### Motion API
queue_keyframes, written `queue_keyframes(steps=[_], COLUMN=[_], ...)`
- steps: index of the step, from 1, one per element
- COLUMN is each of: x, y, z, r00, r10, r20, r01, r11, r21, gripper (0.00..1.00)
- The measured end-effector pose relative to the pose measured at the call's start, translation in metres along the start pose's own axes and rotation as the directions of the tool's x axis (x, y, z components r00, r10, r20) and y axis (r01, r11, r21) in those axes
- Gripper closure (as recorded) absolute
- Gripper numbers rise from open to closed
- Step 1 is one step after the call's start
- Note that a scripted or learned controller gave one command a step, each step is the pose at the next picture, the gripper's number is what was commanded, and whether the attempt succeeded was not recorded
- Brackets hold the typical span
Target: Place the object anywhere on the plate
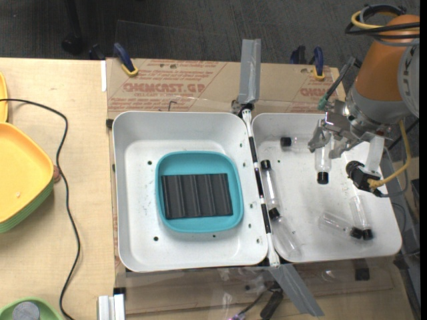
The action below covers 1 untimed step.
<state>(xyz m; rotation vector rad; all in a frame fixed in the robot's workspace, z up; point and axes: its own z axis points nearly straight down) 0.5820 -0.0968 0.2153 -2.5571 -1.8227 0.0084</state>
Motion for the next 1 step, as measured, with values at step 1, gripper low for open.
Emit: queue_keyframes(steps=[1], x=[0.0], y=[0.0], z=[-0.0001], r00=[1.0], r10=[0.0], r20=[0.0], r01=[0.0], r11=[1.0], r21=[0.0], gripper=[0.0])
